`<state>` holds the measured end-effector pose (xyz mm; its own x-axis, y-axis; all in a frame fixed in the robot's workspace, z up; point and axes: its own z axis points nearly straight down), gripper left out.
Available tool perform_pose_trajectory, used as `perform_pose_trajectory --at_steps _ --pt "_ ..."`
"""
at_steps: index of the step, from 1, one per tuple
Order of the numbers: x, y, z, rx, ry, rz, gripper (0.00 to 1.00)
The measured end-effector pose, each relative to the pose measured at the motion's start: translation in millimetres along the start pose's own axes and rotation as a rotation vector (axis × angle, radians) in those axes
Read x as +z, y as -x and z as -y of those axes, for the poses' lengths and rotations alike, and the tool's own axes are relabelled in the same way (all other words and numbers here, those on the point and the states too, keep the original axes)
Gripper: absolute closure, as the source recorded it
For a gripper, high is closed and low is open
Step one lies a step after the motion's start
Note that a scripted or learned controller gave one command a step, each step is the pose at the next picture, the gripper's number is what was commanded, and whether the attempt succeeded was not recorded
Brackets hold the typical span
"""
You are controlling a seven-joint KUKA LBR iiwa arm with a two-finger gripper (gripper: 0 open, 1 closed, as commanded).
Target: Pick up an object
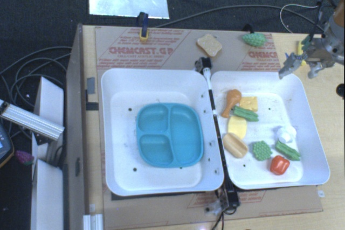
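Observation:
My gripper [299,67] hangs over the far right corner of the right bin [312,132], its two fingers spread apart with nothing between them. In that bin lie a chicken drumstick [232,99], a yellow cheese block [248,103], a green bean pod [245,113], a pale yellow piece [237,127], a bread roll [235,145], a green broccoli piece [262,150], a red tomato [279,165], another green pod [288,151] and a small white object [284,133]. All of them sit below and left of the gripper.
The left bin [121,94] holds a blue divided plate [168,134]. Beyond the bins, a slice of toast [209,44] and a green leafy toy [254,39] rest on the cardboard. A yellow clamp [143,27] stands at the cardboard's far edge. Cables run along the bench.

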<state>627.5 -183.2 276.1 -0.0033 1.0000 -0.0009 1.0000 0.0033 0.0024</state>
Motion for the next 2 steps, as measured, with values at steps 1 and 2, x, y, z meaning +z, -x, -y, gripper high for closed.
perform_pose_trajectory --at_steps 1,2 --pt "114 -51 34 -0.002 -0.003 -0.001 0.00" --pt "117 -51 111 0.002 -0.002 -0.001 0.00"
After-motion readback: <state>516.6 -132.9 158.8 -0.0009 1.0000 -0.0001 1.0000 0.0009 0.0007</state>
